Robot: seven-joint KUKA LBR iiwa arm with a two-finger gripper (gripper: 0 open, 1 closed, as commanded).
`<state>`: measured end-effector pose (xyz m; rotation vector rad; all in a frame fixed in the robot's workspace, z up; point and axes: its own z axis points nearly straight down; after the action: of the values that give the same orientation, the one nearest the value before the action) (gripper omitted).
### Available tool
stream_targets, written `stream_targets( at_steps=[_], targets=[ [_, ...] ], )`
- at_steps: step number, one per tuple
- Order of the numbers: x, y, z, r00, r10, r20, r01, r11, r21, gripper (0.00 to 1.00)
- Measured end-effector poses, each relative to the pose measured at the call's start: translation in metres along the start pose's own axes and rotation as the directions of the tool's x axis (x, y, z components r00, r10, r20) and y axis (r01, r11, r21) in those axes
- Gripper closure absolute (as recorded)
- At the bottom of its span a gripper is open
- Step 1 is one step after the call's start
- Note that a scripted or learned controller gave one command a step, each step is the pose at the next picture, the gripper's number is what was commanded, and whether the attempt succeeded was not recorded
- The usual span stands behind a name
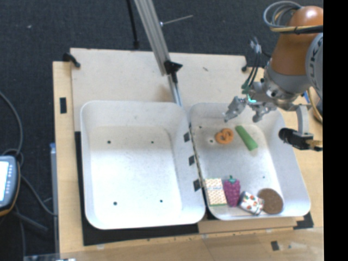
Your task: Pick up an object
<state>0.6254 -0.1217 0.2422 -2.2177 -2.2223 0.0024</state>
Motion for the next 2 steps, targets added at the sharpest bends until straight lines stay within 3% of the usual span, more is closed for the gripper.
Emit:
stream_targets(
  at_steps=[1, 2],
  targets=[
    [0.0, 0.001, -0.002, 1.0, 0.0, 0.0, 0.0, 1.0, -0.004, 0.0],
    [0.003, -0.007, 0.056, 1.0, 0.004, 0.002, -0.004, 1.0, 0.002, 0.0]
  ],
)
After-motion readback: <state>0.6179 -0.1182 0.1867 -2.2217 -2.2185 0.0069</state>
